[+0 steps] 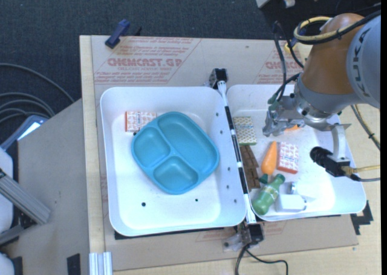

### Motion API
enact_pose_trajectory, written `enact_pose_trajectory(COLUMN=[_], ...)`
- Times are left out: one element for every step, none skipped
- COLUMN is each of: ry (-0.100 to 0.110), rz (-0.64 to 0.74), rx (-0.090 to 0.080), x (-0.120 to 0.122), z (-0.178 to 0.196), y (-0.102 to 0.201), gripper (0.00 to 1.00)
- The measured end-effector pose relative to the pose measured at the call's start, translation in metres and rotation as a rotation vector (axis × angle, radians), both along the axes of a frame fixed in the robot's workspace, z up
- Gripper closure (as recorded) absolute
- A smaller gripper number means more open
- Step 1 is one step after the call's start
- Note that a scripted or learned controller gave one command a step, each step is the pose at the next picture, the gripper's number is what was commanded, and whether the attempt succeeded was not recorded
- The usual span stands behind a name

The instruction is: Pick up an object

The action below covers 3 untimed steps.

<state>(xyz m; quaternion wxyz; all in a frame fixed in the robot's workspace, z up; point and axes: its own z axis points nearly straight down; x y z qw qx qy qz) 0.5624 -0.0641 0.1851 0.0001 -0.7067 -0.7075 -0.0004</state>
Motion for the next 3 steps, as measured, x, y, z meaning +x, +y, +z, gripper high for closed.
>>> enact_pose_trajectory(ry=[0.001, 0.003, 0.001], rz=[-0.001, -0.002, -0.003], rx=[0.0, 0.0, 0.0], x=[0.0, 0.001, 0.002], z=[0.0, -0.078, -0.068], y=[0.0, -0.027, -0.027], gripper=[0.0, 0.0, 1.0])
